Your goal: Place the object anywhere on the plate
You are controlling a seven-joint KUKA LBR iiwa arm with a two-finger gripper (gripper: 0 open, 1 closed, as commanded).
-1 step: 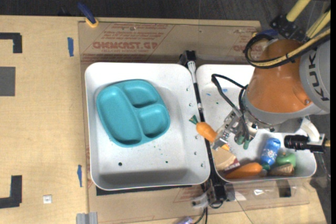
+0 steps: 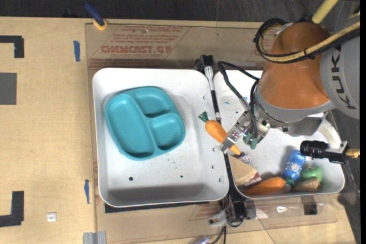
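A teal plate (image 2: 144, 121) with three compartments lies in the left bin (image 2: 166, 186), toward its left side. A small orange toy carrot (image 2: 215, 130) with a green top hangs over the divide between the two bins, right of the plate and apart from it. My gripper (image 2: 231, 143) reaches down from the right and is shut on the carrot's lower end; orange shows on both sides of the fingers (image 2: 235, 135). The carrot's green tip points up and left, toward the left bin.
The right bin (image 2: 334, 186) holds an orange carrot-like piece (image 2: 269, 184), a blue can (image 2: 294, 166), a green item (image 2: 314, 172) and a brown piece near its front. A black cable (image 2: 213, 88) runs along the divide. The arm's orange band (image 2: 294, 71) covers the right bin's back.
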